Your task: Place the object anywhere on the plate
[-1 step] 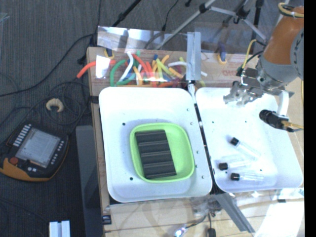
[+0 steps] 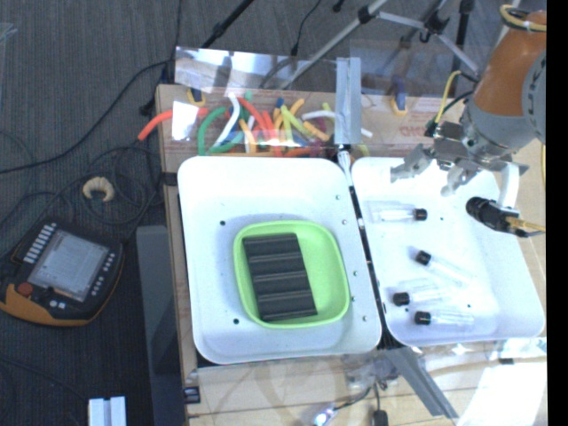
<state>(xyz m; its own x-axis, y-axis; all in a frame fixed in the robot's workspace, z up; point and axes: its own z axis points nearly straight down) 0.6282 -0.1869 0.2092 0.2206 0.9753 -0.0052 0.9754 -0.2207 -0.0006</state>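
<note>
A green square plate (image 2: 334, 254) sits in the left white bin (image 2: 209, 238). A dark ridged block (image 2: 280, 276) lies on the plate, filling most of its middle. Several clear vials with black caps lie in the right white bin (image 2: 524, 300): one (image 2: 399, 212) near the top left, one (image 2: 439, 263) in the middle, two (image 2: 417, 293) (image 2: 444, 318) lower down. My gripper (image 2: 432, 174) hangs over the far left corner of the right bin, just above the top vial. It is open, with nothing between its fingers (image 2: 404, 170).
A bundle of coloured tubes (image 2: 257, 124) lies behind the left bin. A black part with a yellow cable (image 2: 491, 212) hangs off the wrist over the right bin. A teach pendant (image 2: 58, 273) lies on the floor at left.
</note>
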